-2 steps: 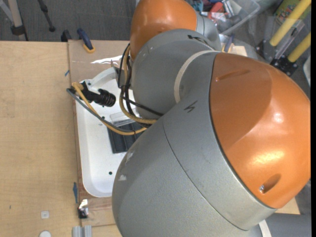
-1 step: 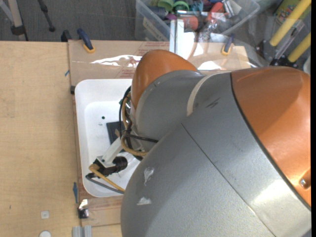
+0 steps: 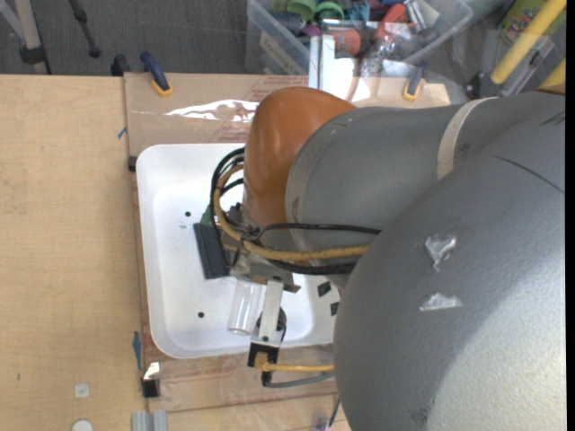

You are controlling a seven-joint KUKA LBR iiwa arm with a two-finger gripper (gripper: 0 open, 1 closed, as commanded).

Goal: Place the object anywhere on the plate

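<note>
Pincer (image 3: 256,317) — grip state can't be told — hangs over one white bin (image 3: 171,232).

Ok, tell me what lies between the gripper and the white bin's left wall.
In the camera view, between the gripper and the white bin's left wall lies just white floor bearing two small dark specks.

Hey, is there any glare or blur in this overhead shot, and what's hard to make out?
Camera view: glare streaks the brown taped board behind the shallow white bin; the big grey arm, close to the lens, looks soft and hides much of the bench; the gripper is cluttered by cables, its state unclear.
</note>
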